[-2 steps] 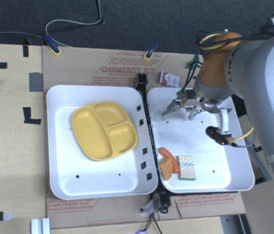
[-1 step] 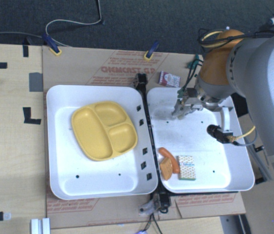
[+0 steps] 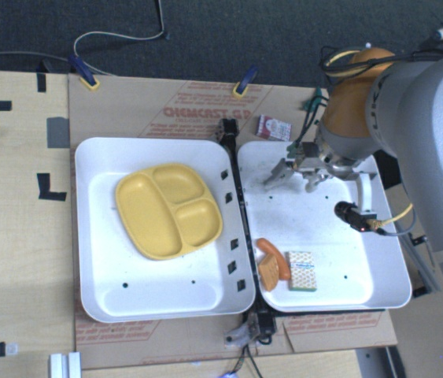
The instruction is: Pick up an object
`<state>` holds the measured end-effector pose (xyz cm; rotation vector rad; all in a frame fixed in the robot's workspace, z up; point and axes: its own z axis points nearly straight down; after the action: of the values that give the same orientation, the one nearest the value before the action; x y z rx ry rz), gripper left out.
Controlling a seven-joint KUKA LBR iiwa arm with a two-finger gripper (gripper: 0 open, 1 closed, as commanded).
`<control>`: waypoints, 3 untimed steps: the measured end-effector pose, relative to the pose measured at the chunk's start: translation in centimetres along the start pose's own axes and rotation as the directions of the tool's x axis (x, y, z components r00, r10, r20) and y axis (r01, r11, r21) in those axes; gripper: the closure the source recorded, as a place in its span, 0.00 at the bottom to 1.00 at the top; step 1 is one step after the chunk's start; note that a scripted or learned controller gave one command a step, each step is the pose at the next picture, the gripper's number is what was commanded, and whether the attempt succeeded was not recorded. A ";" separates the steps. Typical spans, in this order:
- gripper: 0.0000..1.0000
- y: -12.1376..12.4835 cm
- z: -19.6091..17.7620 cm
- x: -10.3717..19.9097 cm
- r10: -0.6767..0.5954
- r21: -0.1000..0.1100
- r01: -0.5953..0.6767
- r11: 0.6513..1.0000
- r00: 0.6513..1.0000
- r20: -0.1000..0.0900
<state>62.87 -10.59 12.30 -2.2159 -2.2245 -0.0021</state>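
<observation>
Orange toy [image 3: 269, 261] below hand [image 3: 293, 176]

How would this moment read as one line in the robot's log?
tool: over right bin, upper part, nothing held | orange piece, box: right bin | yellow tray: left bin

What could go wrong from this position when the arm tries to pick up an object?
1. The gripper sits at the far end of the right bin, away from the items, so closing there would likely catch nothing.
2. The orange food pieces and the small packet lie close together near the bin's near-left corner; a grasp may catch both or push one against the wall.
</observation>
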 end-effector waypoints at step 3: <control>0.00 0.2 2.8 1.0 0.003 -0.003 -0.003 1.000 1.000 0.004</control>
<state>63.11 -9.56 9.53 -2.2224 -2.2248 -0.0004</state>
